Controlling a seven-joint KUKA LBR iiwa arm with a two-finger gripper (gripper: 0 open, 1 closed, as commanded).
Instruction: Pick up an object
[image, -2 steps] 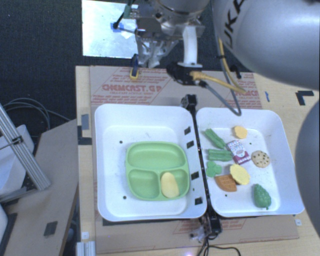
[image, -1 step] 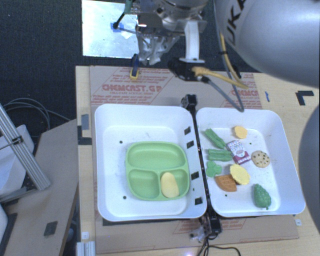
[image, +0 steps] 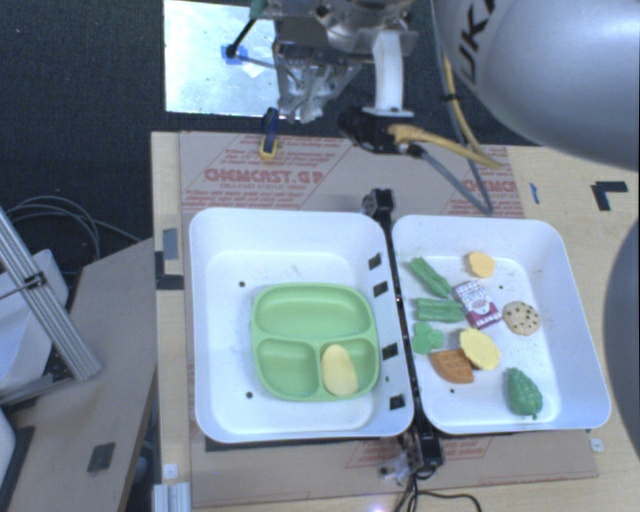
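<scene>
Your gripper (image: 300, 108) hangs high behind the bins; whether it is apart or together, you cannot tell. Choose a piece that lies apart, like the cookie (image: 521, 318) in the right bin (image: 575, 290), and descend straight over it.

my arm (image: 540, 60) looks like smooth grey metal with a soft sheen. both bins (image: 290, 235) are glossy white plastic. the green tray (image: 300, 310) is smooth matt plastic. under them lies brown printed cardboard (image: 260, 175) on a pale wood table (image: 165, 200).
</scene>
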